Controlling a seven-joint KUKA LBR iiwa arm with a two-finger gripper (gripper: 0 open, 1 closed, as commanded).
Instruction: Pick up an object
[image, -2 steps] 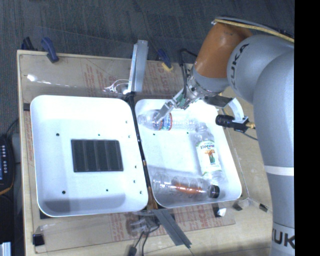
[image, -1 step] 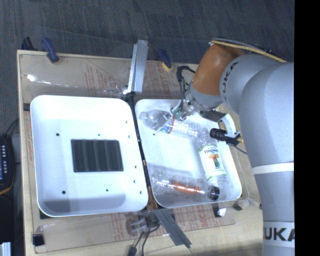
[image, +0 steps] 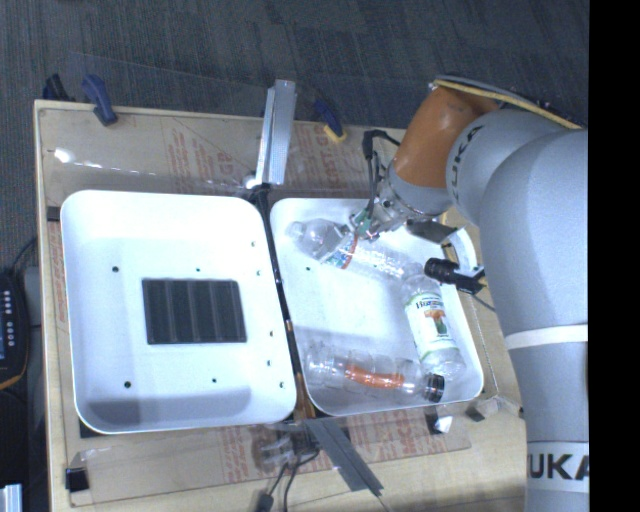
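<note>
Hand (image: 362, 226) over right bin (image: 300, 300), clear crumpled bottle (image: 335, 243) beneath

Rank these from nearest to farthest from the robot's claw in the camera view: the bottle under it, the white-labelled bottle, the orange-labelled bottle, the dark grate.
From the gripper:
1. Clear bottle, right beneath it, right bin's far end.
2. White-labelled bottle, right side.
3. Orange-labelled bottle, near edge.
4. Dark grate, left bin.

Dark grey carpeted floor (image: 200, 50) surrounds a pale plywood bench top (image: 150, 135) printed with red lettering. Two blue spring clamps (image: 100, 100) grip its far edge. Lighting even, overhead.
</note>
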